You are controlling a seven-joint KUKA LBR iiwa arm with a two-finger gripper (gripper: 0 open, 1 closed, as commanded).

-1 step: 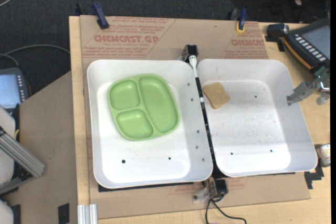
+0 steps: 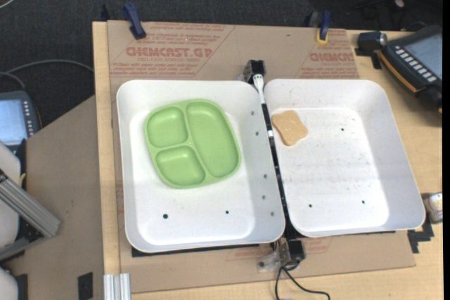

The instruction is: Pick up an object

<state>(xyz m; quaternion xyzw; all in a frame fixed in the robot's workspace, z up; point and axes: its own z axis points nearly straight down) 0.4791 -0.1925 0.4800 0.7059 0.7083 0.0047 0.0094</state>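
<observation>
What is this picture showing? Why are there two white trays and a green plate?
This is a robot's work bench, photographed by one camera fixed above it and looking down at a slant. On a brown board sit two shallow white bins side by side. The left bin holds a green plate split into three compartments. The right bin holds a small tan, flat thing, a bit like a cracker, close to its left wall. The robot's job is to pick up an object from these bins. Blue and yellow clamps pin the board at its far edge, and a screen device lies at the right.
</observation>
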